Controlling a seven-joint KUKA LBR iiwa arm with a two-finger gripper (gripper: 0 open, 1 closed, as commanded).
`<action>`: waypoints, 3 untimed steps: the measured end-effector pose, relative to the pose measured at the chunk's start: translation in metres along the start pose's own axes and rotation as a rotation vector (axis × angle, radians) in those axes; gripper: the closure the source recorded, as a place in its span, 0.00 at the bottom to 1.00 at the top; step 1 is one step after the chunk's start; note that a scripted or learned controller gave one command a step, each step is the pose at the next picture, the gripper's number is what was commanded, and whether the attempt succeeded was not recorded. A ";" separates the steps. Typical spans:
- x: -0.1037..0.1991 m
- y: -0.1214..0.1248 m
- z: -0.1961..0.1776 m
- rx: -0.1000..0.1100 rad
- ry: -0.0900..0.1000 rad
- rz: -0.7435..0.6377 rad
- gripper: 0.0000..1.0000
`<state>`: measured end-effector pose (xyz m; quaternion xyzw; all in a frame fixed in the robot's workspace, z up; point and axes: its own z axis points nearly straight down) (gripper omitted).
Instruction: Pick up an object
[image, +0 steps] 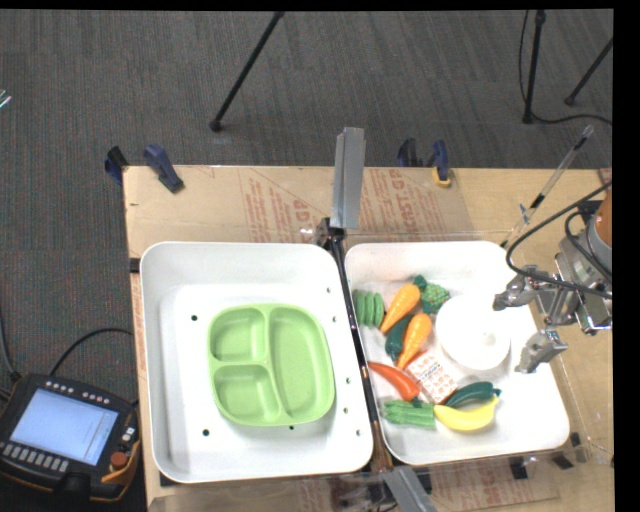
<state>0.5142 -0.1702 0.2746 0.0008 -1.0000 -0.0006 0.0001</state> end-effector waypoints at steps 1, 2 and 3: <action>0.028 0.013 0.123 -0.002 0.011 0.209 0.00; -0.004 0.059 0.181 0.002 -0.012 0.119 0.00; 0.020 0.087 0.182 0.003 -0.016 0.155 0.00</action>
